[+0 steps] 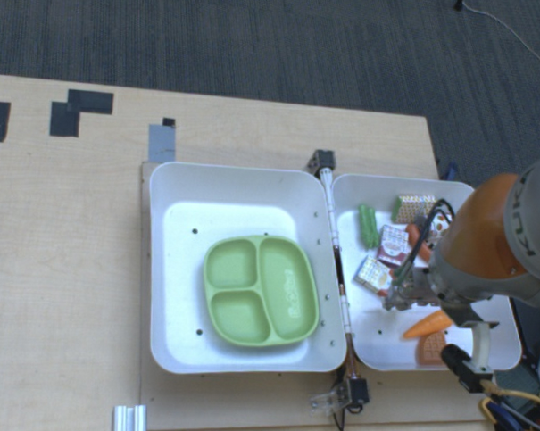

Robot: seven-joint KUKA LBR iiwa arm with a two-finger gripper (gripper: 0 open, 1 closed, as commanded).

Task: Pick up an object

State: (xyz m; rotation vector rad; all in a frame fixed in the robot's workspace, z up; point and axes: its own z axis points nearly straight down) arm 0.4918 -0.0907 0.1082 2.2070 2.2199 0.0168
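The right bin (369,347) holds several small objects: a green stick-shaped item (367,225), a red-and-white packet (393,243), a silvery wrapped packet (373,274), a speckled pad (414,207), an orange carrot-like piece (426,324) and a brownish round item (430,350). My gripper (399,299) hangs low over the middle of this bin, just right of the silvery packet and left of the carrot. The grey and orange arm covers the bin's right part and hides the fingertips.
The left bin (175,251) carries a light green three-compartment plate (261,290). A metal divider (333,249) runs between the bins. Black tape marks (78,112) lie on the wooden bench at far left. Cables (511,417) trail at lower right.
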